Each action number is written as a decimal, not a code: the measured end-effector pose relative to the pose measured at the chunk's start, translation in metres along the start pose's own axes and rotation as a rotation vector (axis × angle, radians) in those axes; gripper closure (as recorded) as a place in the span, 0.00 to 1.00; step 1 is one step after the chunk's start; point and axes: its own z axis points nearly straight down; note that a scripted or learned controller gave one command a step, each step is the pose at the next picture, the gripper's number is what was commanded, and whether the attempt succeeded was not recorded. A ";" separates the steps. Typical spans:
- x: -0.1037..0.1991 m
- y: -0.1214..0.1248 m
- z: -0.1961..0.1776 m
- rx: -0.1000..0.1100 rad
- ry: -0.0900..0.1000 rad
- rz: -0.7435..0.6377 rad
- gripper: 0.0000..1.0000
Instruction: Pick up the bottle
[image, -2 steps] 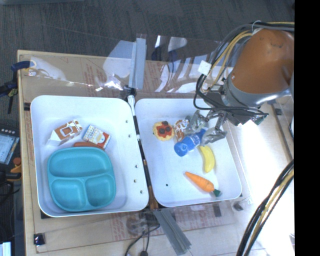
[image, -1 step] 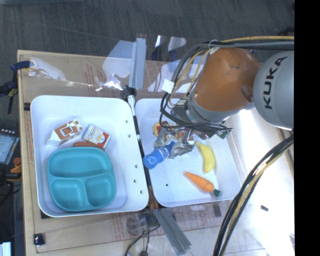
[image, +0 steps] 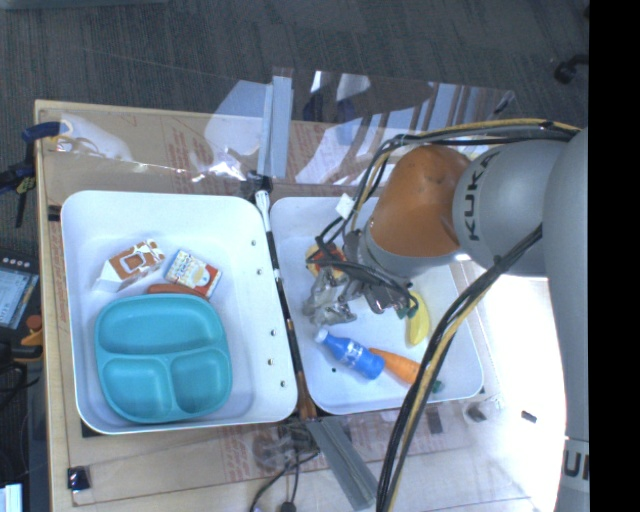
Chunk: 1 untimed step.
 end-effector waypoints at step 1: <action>0.000 0.000 0.000 0.000 0.000 -0.001 0.00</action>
